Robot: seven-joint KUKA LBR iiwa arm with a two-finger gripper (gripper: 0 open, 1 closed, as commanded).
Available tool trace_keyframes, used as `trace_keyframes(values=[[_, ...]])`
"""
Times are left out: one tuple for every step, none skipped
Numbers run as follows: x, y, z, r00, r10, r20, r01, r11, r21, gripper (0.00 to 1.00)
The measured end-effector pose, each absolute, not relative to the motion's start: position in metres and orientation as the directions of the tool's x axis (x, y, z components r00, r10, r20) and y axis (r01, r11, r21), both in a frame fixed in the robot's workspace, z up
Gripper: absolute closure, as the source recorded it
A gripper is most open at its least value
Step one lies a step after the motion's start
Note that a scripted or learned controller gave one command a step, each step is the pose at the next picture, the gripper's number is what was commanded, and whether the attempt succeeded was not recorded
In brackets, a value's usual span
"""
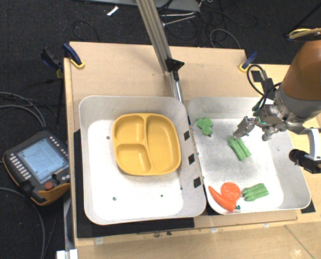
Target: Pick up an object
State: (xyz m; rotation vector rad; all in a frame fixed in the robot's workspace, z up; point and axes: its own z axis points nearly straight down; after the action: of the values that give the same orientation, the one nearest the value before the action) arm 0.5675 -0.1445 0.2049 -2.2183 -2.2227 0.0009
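A light wooden tabletop (pixel 122 69) stands on dark carpet strewn with cables, carrying two shallow white bins. The left bin (pixel 95 198) holds a yellow three-compartment plastic plate (pixel 147 143). In the right bin (pixel 290 193), the tool (pixel 256 127) hovers with fingers spread, holding nothing, just above a green ridged oblong toy (pixel 239 148) whose long axis runs diagonally, upper-left to lower-right. No writing is legible.

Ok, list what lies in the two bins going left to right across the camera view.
Yellow divided plate → small green piece → orange-red toy → green ridged piece under the gripper → green piece near the front edge.
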Motion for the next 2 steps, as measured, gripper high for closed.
trace_keyframes(values=[[0.568,-0.145,0.205,-0.001,1.0,0.001,1.0,0.001,-0.001,0.0],[0.573,-0.141,0.159,-0.001,1.0,0.0,1.0,0.001,-0.004,0.0]])
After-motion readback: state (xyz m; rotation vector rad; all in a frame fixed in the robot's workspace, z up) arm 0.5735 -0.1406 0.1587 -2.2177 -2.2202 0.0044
